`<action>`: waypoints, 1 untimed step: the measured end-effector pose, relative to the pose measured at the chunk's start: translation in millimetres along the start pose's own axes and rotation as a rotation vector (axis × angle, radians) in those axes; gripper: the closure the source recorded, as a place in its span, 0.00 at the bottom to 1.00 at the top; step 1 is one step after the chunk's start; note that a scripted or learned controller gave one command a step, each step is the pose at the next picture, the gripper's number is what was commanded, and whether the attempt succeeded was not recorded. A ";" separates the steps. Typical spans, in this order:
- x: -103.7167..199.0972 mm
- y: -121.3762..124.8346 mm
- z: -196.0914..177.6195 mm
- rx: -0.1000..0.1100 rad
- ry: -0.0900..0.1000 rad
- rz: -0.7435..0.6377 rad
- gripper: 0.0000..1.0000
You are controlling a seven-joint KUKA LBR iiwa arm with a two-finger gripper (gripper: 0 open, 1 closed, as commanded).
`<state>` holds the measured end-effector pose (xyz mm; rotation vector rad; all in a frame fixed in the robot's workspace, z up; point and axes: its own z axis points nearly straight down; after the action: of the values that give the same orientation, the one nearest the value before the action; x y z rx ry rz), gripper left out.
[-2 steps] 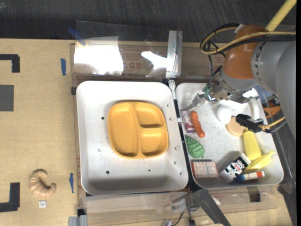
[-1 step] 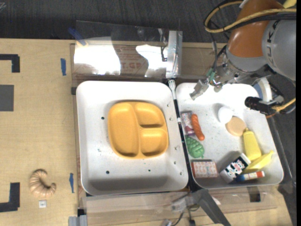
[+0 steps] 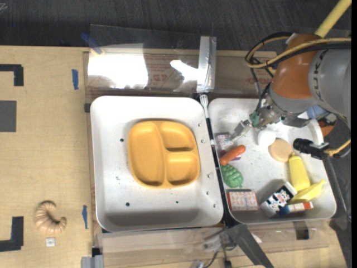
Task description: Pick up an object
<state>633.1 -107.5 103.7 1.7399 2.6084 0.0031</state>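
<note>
The right bin holds several small objects. An orange carrot-like toy lies near its left wall, with a green lumpy toy just below it and a small printed packet just above it. My gripper hangs low over the bin's upper left part, angled down and left, a little above and to the right of the packet. Nothing shows in its grasp. The grey arm with its orange band reaches in from the upper right.
Also in the right bin are a beige disc, a yellow bottle-like item, a red-patterned box and a black-and-white item. The left bin holds a yellow divided plate. A tan curled toy lies on the bench.
</note>
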 end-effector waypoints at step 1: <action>1.2 3.3 -12.8 -0.008 -0.002 -0.001 1.00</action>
<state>635.6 -105.2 116.4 1.7345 2.6042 0.0113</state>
